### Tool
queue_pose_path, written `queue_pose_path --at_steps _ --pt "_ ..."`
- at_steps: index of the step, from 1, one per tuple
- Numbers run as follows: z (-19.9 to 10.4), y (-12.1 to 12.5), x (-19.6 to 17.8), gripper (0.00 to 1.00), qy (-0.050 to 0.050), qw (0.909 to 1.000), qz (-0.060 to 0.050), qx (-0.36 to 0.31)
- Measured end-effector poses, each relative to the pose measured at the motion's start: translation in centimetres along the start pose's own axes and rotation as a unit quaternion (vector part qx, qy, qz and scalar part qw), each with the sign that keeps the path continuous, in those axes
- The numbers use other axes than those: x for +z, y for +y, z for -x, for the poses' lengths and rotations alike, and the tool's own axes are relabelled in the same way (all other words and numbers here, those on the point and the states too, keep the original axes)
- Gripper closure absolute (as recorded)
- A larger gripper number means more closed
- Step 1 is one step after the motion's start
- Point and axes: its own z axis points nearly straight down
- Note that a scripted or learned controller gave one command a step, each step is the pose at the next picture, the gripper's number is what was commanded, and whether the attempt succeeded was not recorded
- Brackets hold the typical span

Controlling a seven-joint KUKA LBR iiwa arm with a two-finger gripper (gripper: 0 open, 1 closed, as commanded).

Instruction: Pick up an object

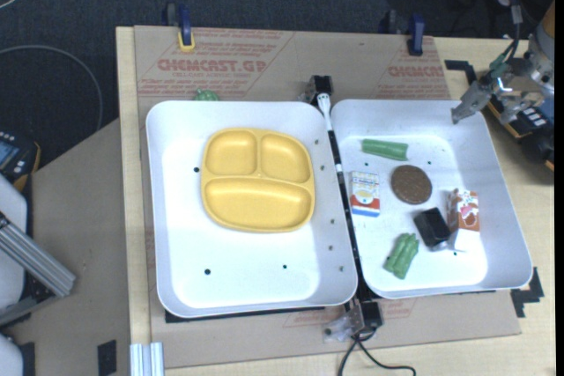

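Gripper point(467, 106) hangs over the right bin's point(502, 189) far corner, clear for an approach; jaw state can't be told; cookie point(411, 184), carton point(365, 193) and other objects loose in the bin

Yellow tray point(258, 180) — white bins point(176, 216), brown disc point(411, 184).

Two white bins sit side by side — the left bin point(176, 277) holds one yellow divided plate point(258, 179). The right bin point(502, 260) holds six things — two green vegetables point(384, 149) point(401, 254), two small cartons point(365, 193) point(464, 210), one brown disc point(411, 185), one black block point(432, 226).
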Motion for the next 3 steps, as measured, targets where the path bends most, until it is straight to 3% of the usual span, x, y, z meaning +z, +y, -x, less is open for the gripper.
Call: queue_pose_path --at_steps 1,2,3 --pt "0.0 0.1 -1.1 1.00 -0.001 1.0000 0.002 -0.001" --pt "0.3 -1.8 -19.2 1.00 -0.005 0.9999 0.011 -0.001" --pt "-3.9 -2.6 -31.8 1.00 -0.003 0.9999 0.010 -0.002"
